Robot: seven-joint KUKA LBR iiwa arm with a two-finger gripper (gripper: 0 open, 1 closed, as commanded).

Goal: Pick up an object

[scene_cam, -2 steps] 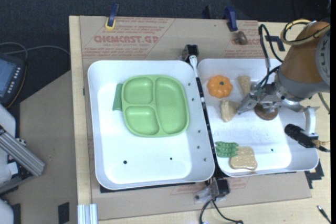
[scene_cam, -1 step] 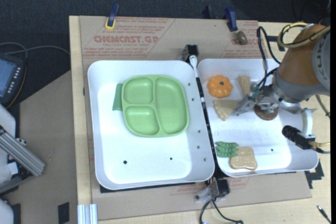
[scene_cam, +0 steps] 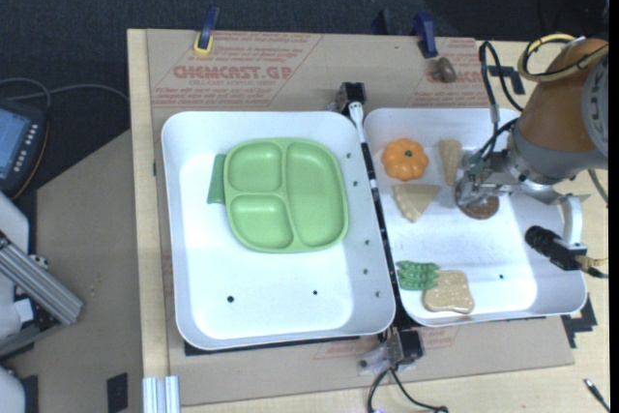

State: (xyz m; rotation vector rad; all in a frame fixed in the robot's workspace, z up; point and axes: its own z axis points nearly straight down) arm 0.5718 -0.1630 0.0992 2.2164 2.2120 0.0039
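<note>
In the camera view, the end effector [scene_cam: 476,191] hangs low over the right bin [scene_cam: 513,290], just right of a pale wedge [scene_cam: 416,201] and an orange pumpkin [scene_cam: 404,159]; whether it is clenched or released, I cannot tell. A green leafy piece [scene_cam: 417,274] and a toast slice [scene_cam: 449,293] lie nearer. The left bin [scene_cam: 193,237] holds a green divided plate [scene_cam: 285,193].
</note>
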